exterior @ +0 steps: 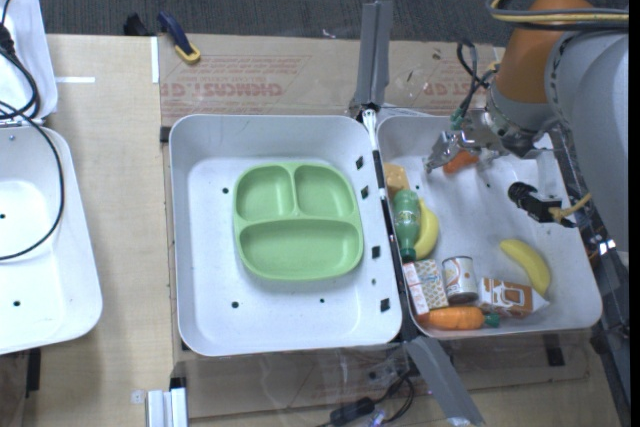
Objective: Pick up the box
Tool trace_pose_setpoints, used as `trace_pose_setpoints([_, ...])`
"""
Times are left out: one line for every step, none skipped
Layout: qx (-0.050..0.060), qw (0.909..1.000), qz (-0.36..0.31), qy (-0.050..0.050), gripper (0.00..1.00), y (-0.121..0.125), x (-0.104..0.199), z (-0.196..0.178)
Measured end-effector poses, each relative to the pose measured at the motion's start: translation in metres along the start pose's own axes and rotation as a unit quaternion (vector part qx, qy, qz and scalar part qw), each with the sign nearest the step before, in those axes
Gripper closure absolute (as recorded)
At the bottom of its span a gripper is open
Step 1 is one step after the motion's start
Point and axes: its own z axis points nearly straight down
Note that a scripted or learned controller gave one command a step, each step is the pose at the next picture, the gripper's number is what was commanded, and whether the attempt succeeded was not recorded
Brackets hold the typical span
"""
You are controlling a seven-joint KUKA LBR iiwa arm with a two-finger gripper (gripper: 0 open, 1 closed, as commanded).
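Note:
A small white and orange box (506,296) lies on its side near the front edge of the right bin (575,310). A flat red and white packet (424,287) lies at the bin's front left, beside a can (460,277). My gripper (452,153) hangs over the back of the right bin, far from the box. A small orange thing (462,162) sits right at the gripper's tip; whether it is gripped is unclear.
The right bin also holds a green bottle (406,218), a banana (429,230) beside it, a second banana (527,264) and a carrot (455,318) at the front. The left bin (200,245) holds a green divided plate (297,220).

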Motion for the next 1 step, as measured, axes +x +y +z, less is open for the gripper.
trace_pose_setpoints([-0.003,0.9949,-0.101,-0.003,0.0,-0.0536,0.0319,-0.0023])
